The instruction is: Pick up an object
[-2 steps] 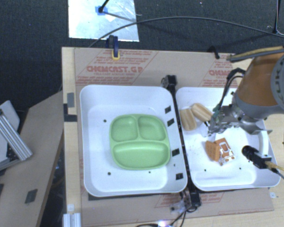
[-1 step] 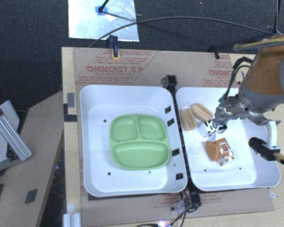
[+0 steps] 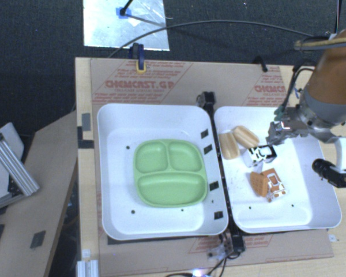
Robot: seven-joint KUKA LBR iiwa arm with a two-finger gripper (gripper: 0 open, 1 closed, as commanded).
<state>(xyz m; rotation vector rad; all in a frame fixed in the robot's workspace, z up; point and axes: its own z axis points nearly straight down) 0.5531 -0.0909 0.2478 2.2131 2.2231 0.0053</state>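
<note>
The right bin [image 3: 311, 212] holds two tan bread-like pieces [image 3: 236, 141] near its left wall. A small black-and-white object [image 3: 259, 154] lies just right of them. An orange-brown piece with white patches [image 3: 268, 184] lies below that, toward the bin's middle. My gripper [image 3: 278, 130] hangs over the upper middle of the right bin, just up and right of the black-and-white object. Nothing is visibly held in it.
The left bin [image 3: 115, 154] carries a green divided plate [image 3: 170, 172] in its middle. A black divider with clips [image 3: 213, 154] runs between the two bins. The grey arm with its orange band [image 3: 334, 68] comes in over the right bin's far right corner.
</note>
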